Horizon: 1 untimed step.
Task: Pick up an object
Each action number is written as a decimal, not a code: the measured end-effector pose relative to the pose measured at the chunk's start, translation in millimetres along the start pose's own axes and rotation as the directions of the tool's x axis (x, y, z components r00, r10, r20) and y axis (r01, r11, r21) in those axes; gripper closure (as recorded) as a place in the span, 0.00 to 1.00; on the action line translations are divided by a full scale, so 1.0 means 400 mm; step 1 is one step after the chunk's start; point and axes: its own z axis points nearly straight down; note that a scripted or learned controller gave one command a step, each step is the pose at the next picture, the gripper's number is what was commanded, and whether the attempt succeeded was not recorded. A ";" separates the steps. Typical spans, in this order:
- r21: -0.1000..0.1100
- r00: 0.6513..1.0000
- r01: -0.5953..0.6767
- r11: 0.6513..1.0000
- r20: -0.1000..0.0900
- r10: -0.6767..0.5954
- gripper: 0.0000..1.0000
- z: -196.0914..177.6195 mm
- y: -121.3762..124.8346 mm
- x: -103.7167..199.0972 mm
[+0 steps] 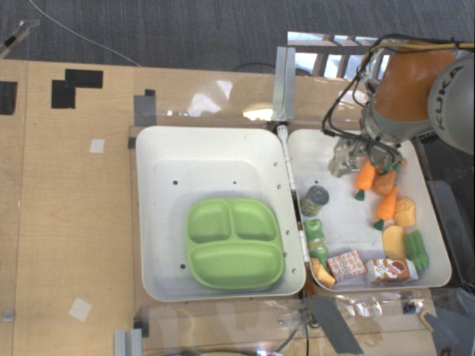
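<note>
Hovering my claw (355, 159) low over the far half of the right bin (330, 221), just beside an orange carrot (364, 178); whether it is parted or closed I cannot tell.

Going left to right across the worktop (67, 221): the left bin (159, 199) carries a green divided plate (234, 243) toward its near edge. In the right bin, along its left wall, sit a small grey can (316, 196), a green bottle (315, 236) and a yellow piece (323, 273) at the near-left corner. Along the near edge lie a pink-and-white packet (346, 264) and a red-and-white carton (391, 271). Toward the right wall I see a second carrot (385, 208), a yellow lemon-like piece (393, 240), a ridged yellow piece (405, 212) and a green vegetable (416, 251). My arm (415, 87) reaches in over the bin's far-right corner.
</note>
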 end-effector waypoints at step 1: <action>0.000 1.000 0.001 1.000 -0.001 -0.001 0.00 0.002 0.000 0.001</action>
